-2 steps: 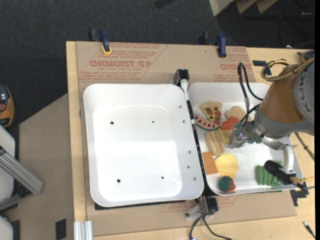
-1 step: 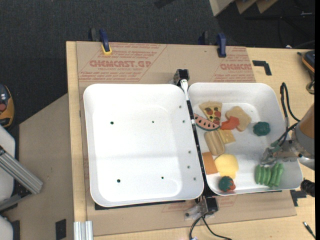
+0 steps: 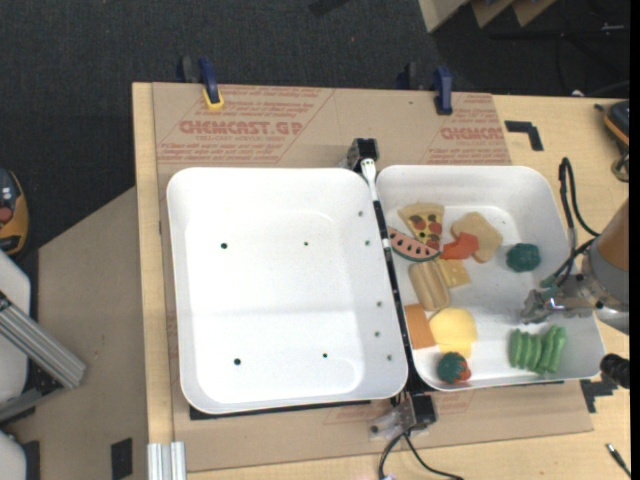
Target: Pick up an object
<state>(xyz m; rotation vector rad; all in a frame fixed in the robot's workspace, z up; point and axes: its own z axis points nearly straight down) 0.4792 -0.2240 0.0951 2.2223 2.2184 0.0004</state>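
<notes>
Left bin (image 3: 270,288) holds no objects — likely the drop side. It touches the right bin (image 3: 480,183) along a shared edge, both seated on the worktop (image 3: 300,118).

All objects sit in the right bin, so any pick starts there: pizza slice (image 3: 424,222), watermelon slice (image 3: 412,245), lemon (image 3: 452,326), teal ball (image 3: 522,258), green pea pods (image 3: 536,349) near the lower right corner.

Gripper (image 3: 545,305) sits low over the bin floor, just above the pea pods — probably the candidate. Cannot tell whether it is spread or pressed together; nothing visibly pinched.
</notes>
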